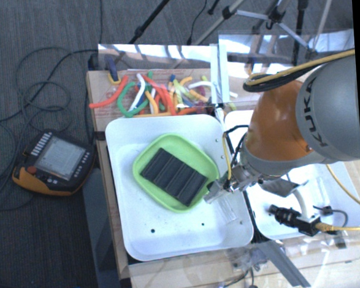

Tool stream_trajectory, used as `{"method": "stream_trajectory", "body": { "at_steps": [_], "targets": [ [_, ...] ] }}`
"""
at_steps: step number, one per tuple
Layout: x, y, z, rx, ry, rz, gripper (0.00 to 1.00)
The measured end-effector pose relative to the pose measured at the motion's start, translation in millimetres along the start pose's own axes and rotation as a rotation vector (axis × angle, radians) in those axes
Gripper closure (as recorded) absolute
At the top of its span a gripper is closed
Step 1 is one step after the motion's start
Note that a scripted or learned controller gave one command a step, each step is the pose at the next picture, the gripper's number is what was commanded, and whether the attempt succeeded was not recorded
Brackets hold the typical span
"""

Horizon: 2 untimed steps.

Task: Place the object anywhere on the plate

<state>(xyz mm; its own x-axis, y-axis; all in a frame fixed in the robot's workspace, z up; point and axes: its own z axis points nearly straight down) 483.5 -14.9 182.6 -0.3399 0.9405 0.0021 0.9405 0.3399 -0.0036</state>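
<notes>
A black ribbed rectangular object (pixel 173 176) lies flat on the green plate (pixel 145 158), which sits in the left white bin (pixel 131 236). My gripper (pixel 220 204) hangs just off the plate's right rim, near the bin's right wall. Its fingers stand apart with nothing between them, so it is open. The object is clear of the fingers, a short way to their left. The grey and orange arm covers much of the right bin (pixel 349 190).
A tangle of coloured cables (pixel 155 94) lies on the bench behind the bins. A handheld control pendant (pixel 52 163) rests on the floor to the left. Bare bin floor shows in front of the plate.
</notes>
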Motion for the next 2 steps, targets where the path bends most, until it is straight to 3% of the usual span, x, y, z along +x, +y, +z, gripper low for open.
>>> {"method": "stream_trajectory", "body": {
  "at_steps": [1, 2],
  "targets": [
    [47.4, 62.4, 0.0, -0.001, -0.001, -0.059, 1.00],
    [47.2, 62.4, -0.1, -0.001, -0.001, -0.059, 0.00]
  ]
}}
